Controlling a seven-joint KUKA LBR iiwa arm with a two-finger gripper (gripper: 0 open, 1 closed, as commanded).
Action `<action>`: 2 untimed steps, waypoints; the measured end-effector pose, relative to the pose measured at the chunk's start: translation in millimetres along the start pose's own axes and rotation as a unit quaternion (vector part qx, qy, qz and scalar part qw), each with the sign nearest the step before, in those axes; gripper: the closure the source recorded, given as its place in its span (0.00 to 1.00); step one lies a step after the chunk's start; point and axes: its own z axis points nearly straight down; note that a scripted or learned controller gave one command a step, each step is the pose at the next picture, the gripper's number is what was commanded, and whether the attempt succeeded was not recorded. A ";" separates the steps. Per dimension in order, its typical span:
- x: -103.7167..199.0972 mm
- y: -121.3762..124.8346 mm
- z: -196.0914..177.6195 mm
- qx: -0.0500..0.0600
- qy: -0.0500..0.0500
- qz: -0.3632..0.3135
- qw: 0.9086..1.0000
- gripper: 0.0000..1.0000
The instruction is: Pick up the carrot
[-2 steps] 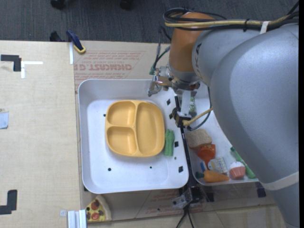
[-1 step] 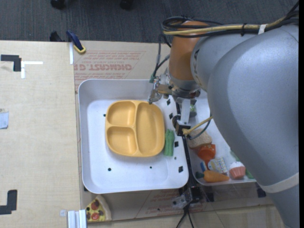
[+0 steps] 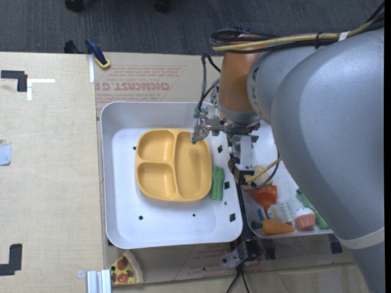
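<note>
The carrot lies low in the right bin, long axis roughly across the view, well apart from the gripper – poised over the plate in the left bin, spread or closed I cannot tell – so the reach runs down-right

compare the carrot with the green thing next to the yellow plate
The carrot lies in the right bin, the green thing in the left bin beside the yellow plate. The carrot lies across the view, the green thing up and down it. Both are small and elongated.
</note>
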 end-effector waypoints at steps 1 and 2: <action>-21.5 3.6 -10.4 0.000 -0.014 0.010 1.000 1.00; 48.6 -25.0 -75.9 0.023 0.016 0.182 0.983 1.00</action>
